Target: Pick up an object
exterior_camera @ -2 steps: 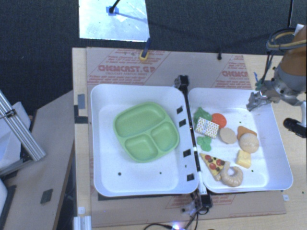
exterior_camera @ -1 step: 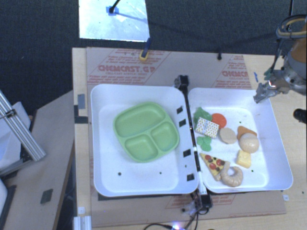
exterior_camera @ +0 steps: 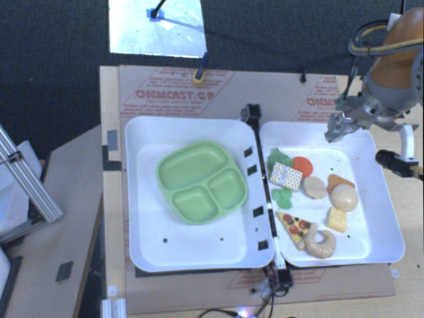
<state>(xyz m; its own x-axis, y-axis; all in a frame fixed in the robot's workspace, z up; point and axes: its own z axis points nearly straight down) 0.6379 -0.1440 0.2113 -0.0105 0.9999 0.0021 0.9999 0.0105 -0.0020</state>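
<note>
Landmark: divider between the two bins.

Left bin: green compartment tray fills the centre just left of the divider; bare white floor rings it, widest along the near edge.

Right bin: toy food crowds the floor from the divider outward: pizza slice, bagel, cheese block. Open strip along the far-right wall.
</note>
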